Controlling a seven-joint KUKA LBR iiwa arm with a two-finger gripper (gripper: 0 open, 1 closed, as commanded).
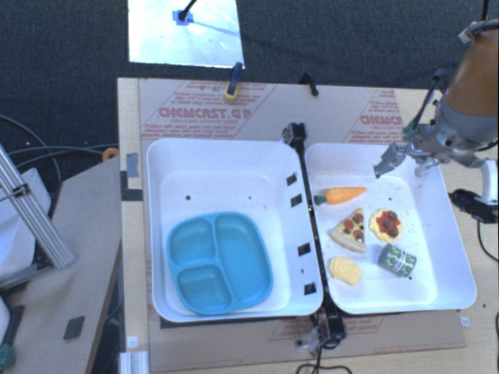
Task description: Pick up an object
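My gripper [405, 160], open and holding nothing, hovers over the right bin [448, 232]; my arm is cut off at the frame edge.

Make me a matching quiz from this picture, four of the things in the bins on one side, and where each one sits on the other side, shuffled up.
Things:
1. blue divided plate
2. toy carrot
3. pizza slice
4. green can

Places:
A. right bin, nearest its right wall, below the round tart
B. left bin, toward its near edge
C. right bin, farthest back of the toys, by the divider between the bins
D. right bin, between the carrot and the corn cob

Pairs: 1-B, 2-C, 3-D, 4-A
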